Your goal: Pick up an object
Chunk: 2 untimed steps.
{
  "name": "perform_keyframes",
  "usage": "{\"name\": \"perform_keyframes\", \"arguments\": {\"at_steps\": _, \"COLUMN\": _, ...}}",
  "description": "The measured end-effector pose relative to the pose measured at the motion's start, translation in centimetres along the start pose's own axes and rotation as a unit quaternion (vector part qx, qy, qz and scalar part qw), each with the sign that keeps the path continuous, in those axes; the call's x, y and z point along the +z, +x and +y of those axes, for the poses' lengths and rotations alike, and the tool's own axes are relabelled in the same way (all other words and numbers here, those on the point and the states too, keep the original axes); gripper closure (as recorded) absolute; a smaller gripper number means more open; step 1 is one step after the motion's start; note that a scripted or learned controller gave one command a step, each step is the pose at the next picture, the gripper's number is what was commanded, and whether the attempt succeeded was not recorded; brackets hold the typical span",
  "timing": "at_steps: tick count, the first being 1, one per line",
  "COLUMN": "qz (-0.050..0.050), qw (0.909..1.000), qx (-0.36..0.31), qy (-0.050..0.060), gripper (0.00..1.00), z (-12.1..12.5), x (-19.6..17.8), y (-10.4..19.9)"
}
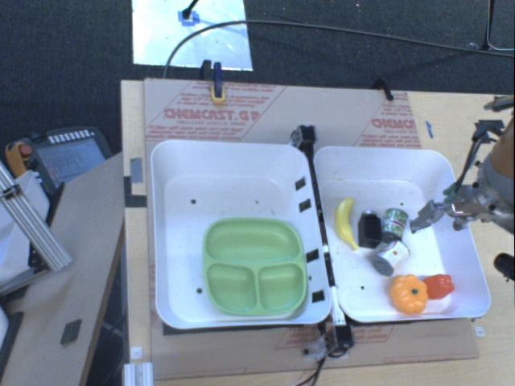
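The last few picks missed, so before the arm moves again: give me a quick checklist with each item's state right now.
1. Gripper over the right bin: ok.
2. Object between the fingers: not ok, none seen.
3. Finger opening: cannot tell.
4. Nearest target, the small can, reachable beside the gripper: ok.
5. Can free of neighbours: not ok, the black object and white cup crowd it.
6. Banana apart from the gripper: ok.

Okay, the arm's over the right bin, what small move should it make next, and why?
Probably ease the gripper left and down toward the small can. It sits at the right bin's right side beside the can with nothing seen in it, and the can is the nearest thing, ahead of the banana and orange pumpkin.
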<state>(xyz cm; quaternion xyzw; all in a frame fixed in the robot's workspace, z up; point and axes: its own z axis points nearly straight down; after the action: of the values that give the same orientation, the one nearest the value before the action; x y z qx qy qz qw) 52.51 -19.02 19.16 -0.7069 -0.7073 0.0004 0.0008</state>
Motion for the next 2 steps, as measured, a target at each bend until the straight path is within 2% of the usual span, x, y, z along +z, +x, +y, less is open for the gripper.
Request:
{"name": "perform_keyframes", "arguments": {"at_steps": 1, "qz": 0.0, "qw": 1.0, "qx": 0.0, "qy": 0.0, "gripper": 0.0, "z": -0.4, "x": 5.9, "y": 0.7}}
{"name": "perform_keyframes", "arguments": {"at_steps": 2, "qz": -0.001, "qw": 1.0, "qx": 0.0, "qy": -0.003, "gripper": 1.0, "z": -0.3, "x": 4.5, "y": 0.6}}
